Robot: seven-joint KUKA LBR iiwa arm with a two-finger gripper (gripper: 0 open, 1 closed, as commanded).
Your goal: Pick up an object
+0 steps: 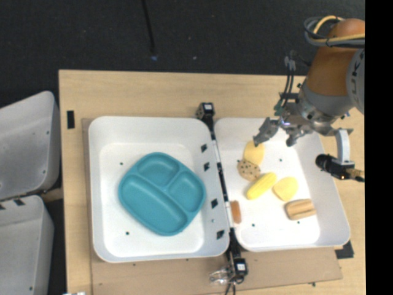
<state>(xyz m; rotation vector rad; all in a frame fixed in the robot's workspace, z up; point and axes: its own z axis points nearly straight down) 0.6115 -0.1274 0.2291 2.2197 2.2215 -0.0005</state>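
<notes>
Where dark floor point(184, 23) surrounds, bench point(77, 94) stands.

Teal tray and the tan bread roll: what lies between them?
In the camera view, between the teal tray and the bread roll run the bins' meeting rims, then a small orange sausage-like piece on the right bin's floor.

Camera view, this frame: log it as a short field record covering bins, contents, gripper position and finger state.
left bin: holds a teal divided plastic tray
right bin: holds a yellow rounded piece, a speckled tan cookie, a yellow banana-shaped piece, a small yellow chunk, a tan bread roll, a small orange-red sausage
gripper: over the right bin's far part, fingers spread, nothing between them
grasp: not yet made
</notes>
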